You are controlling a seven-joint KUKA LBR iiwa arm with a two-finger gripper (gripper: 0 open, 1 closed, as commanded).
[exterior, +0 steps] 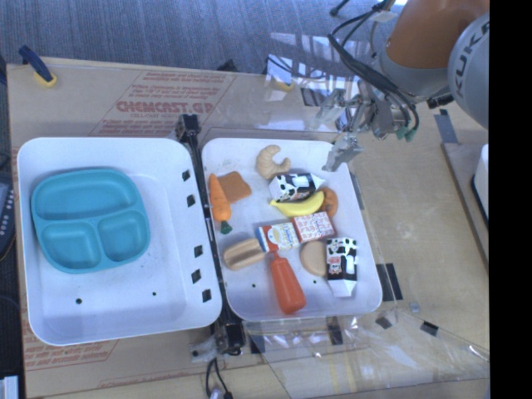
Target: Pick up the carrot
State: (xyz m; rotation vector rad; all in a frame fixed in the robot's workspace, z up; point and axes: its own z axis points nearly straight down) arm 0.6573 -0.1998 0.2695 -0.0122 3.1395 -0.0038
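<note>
We count one carrot (219, 199) lying along the left wall of the right bin (366, 248), beside a toast slice (235, 186). Two milk cartons (342, 265), one banana (298, 205) and one croissant (269, 160) crowd the middle. The left bin (100, 306) holds one blue tray (88, 219). The gripper (342, 153) hangs over the right bin's far rim, carrying nothing.

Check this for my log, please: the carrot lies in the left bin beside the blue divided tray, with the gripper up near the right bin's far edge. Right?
Not quite. The carrot lies in the right bin, along its left wall; the blue divided tray sits alone in the left bin. The gripper is near the right bin's far edge, as the camera view shows.
</note>
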